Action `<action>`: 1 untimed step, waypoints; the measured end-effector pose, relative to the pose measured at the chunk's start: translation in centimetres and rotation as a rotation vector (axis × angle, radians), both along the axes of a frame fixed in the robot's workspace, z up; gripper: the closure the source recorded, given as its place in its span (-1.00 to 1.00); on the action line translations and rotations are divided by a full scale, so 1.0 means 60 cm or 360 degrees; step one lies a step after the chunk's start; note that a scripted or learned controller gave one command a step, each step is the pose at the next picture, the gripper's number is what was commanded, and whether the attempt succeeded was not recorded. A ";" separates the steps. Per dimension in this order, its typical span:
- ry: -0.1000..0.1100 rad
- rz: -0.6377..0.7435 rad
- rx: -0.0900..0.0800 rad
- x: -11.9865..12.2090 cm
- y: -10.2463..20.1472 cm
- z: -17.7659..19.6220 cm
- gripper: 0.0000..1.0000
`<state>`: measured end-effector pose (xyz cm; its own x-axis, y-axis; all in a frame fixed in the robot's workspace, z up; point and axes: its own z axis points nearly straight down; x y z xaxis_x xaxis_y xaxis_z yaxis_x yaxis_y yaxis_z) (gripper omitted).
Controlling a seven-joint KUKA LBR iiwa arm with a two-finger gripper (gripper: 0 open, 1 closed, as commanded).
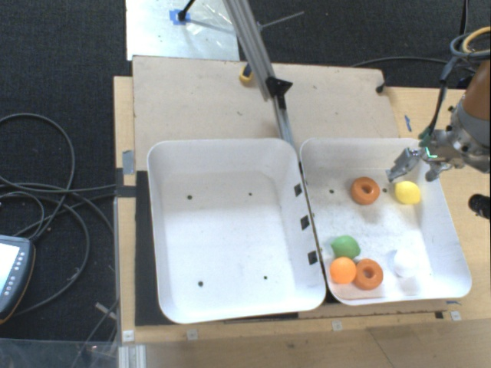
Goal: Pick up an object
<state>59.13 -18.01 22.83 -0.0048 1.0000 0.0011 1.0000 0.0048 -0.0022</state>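
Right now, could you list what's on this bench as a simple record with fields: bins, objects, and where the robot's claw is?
left bin: shallow white bin, nothing visible inside
right bin: shallow white bin, holds six small objects
far objects: orange ring; yellow ball beside it
near objects: green rounded piece; orange ball; second orange ring; white rounded piece
gripper: two-finger gripper, above the right bin's far right corner, close to the yellow ball
held: nothing seen between the fingers

Count: 2 white bins (165, 159); 2 orange rings (365, 191); 1 yellow ball (407, 193); 1 green piece (346, 246); 1 orange ball (342, 271); 1 white object (403, 263).
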 end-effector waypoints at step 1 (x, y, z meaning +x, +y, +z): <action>-0.0006 0.0002 -0.0002 0.001 0.000 0.004 -1.00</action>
